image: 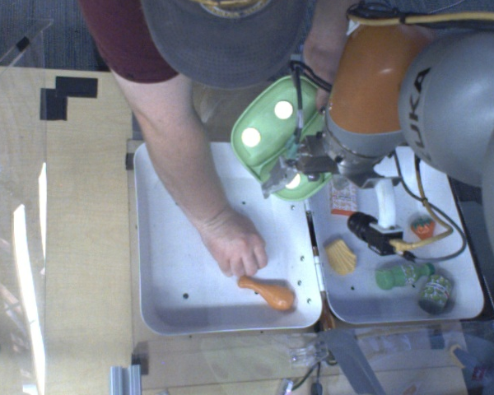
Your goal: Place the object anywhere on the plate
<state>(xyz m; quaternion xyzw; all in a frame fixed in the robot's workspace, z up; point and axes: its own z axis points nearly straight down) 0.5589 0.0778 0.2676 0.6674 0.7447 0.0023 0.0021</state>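
An orange drumstick toy [268, 292] lies near the front right of the left bin [169, 303]. A person's hand [237, 249] reaches down from the top and touches its thin end. A green divided plate [267, 130] is tilted above the back right corner of the left bin, with the person's other hand [319, 52] at its far edge. My gripper [284, 178] hangs below the orange wrist band, right in front of the plate's lower rim, with nothing visibly held.
The person's arm [177, 146] and body cover the back of the left bin. The right bin [469, 303] holds a yellow corn piece [340, 256], a green toy [391, 278], a dark green can [435, 291], a small orange item [422, 227] and a red-and-white packet [342, 197].
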